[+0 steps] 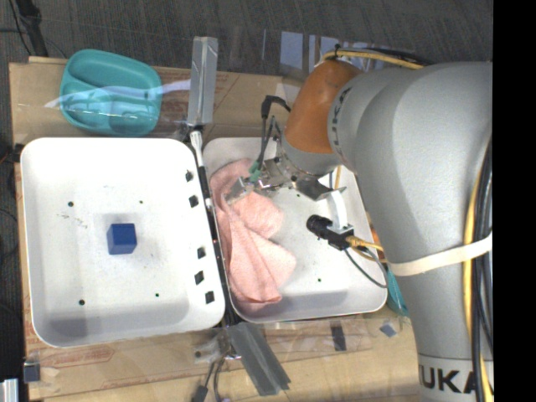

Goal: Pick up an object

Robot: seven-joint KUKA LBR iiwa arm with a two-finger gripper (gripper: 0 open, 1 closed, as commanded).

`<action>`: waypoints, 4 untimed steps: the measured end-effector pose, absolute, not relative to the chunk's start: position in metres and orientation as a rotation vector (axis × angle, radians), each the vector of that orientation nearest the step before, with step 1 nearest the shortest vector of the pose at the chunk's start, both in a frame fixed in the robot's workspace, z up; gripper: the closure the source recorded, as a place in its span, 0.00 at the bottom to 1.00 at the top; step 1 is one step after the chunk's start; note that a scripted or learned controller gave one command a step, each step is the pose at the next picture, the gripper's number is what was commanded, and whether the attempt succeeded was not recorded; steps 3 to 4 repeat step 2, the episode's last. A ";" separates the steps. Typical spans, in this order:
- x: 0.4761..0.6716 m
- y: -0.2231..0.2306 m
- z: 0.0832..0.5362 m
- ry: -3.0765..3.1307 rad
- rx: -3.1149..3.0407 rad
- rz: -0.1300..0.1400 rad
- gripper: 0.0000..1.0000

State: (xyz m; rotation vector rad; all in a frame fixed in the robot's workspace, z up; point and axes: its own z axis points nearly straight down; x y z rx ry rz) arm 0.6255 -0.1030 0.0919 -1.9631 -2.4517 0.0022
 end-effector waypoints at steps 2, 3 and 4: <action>0.614 -0.103 0.101 -2.428 -1.985 0.005 1.00; 0.614 -0.103 0.101 -2.428 -1.985 0.005 1.00; 0.614 -0.103 0.101 -2.428 -1.985 0.005 1.00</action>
